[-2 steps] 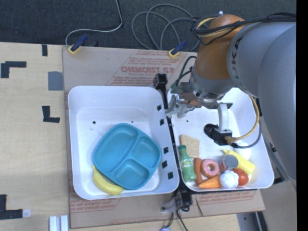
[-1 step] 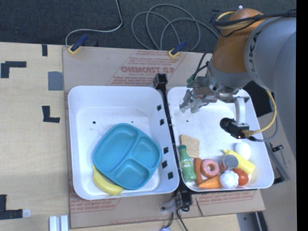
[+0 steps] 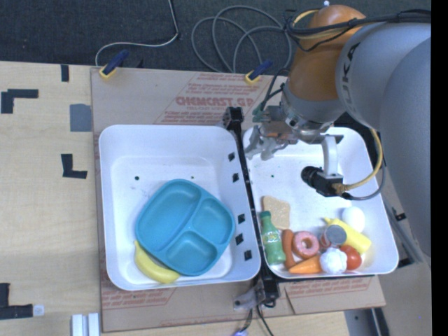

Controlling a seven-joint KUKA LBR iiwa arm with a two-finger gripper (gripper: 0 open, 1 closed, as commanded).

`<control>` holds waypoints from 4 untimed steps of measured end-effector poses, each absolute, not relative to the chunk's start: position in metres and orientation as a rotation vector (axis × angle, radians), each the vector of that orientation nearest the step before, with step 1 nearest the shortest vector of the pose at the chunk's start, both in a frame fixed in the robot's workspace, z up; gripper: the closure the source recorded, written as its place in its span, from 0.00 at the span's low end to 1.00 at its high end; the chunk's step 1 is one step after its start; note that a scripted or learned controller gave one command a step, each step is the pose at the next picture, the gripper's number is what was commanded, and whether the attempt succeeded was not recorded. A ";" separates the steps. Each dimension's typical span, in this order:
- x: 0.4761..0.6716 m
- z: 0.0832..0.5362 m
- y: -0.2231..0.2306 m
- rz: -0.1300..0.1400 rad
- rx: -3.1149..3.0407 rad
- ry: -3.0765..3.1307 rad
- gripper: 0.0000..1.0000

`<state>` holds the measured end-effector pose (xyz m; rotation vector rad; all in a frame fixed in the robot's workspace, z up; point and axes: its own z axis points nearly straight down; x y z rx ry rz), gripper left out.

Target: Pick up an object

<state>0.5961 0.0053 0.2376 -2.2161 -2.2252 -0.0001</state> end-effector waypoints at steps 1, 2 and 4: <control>0.558 0.217 0.027 0.005 -2.217 -2.221 1.00; 0.547 0.248 -0.010 -0.001 -2.225 -2.221 1.00; 0.569 0.254 -0.014 0.002 -2.229 -2.218 1.00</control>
